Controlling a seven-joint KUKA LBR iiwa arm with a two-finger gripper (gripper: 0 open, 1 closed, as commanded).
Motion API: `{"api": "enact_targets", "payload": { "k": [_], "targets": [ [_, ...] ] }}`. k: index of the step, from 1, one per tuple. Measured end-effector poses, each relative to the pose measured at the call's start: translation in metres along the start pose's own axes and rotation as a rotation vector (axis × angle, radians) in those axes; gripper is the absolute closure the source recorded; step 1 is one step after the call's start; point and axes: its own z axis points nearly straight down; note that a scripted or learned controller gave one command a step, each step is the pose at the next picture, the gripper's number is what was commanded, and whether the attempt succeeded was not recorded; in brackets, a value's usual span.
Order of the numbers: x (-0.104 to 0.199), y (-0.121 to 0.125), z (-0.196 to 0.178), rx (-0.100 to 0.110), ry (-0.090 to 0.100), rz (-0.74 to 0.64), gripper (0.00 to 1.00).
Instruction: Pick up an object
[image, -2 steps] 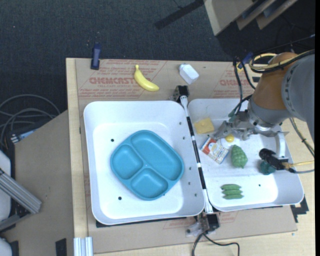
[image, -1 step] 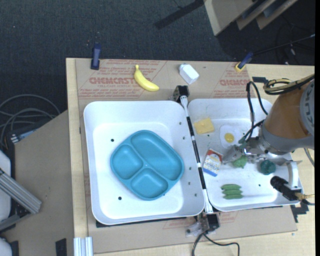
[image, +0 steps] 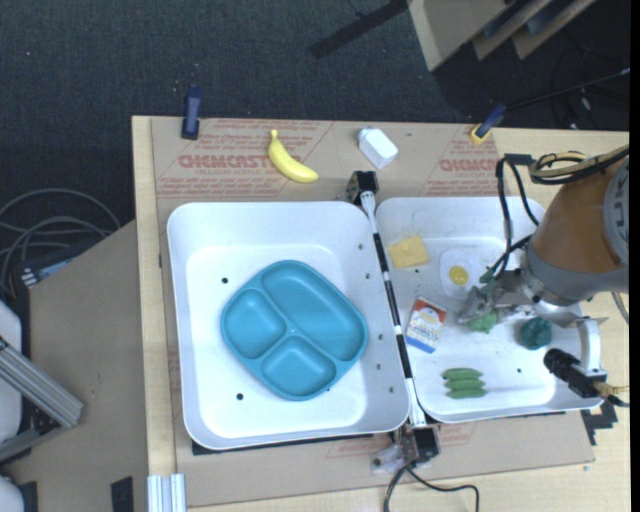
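My gripper (image: 481, 303) is low in the right bin (image: 520, 402), near its middle, with the grey and orange arm (image: 580, 232) coming in from the right. A small green object (image: 485, 321) lies right under the gripper, touching or nearly touching it; whether it is held cannot be made out. Around it in the bin lie a fried egg toy (image: 458, 272), a yellow block (image: 407, 251), a red and white carton (image: 424, 326), a green pea pod (image: 462, 382) and a teal object (image: 535, 332).
The left bin (image: 200, 400) holds a blue divided plate (image: 292, 327). Behind the bins on the bench lie a banana (image: 291, 160) and a white block (image: 378, 147). Black cables (image: 512, 205) loop near the arm.
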Motion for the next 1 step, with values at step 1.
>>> {"api": "enact_targets", "payload": {
  "k": [1],
  "targets": [
    [0.1024, 0.002, -0.0874, 0.0, 0.002, -0.004, 1.0]
  ]
}}
